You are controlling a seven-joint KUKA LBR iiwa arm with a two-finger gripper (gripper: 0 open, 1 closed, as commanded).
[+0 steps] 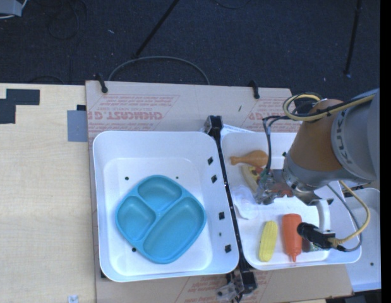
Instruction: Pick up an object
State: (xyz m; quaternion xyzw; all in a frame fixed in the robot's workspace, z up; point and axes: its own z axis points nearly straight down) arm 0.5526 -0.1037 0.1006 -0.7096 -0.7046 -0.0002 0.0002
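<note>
Reaching down into the right bin [347, 257], the gripper [266, 191] sat beside the brown toy [251, 159]; its grip couldn't be made out. Corn [268, 240] and carrot [292, 235] lay nearer, so it likely needed to close next.

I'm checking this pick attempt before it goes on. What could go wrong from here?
The gripper is low in the right bin, close to the divider wall, so it might scrape that wall. The orange chicken-leg toy and a pale object lie crowded beside it, so it may nudge one or catch both. The corn and carrot lie apart, likelier untouched.
</note>
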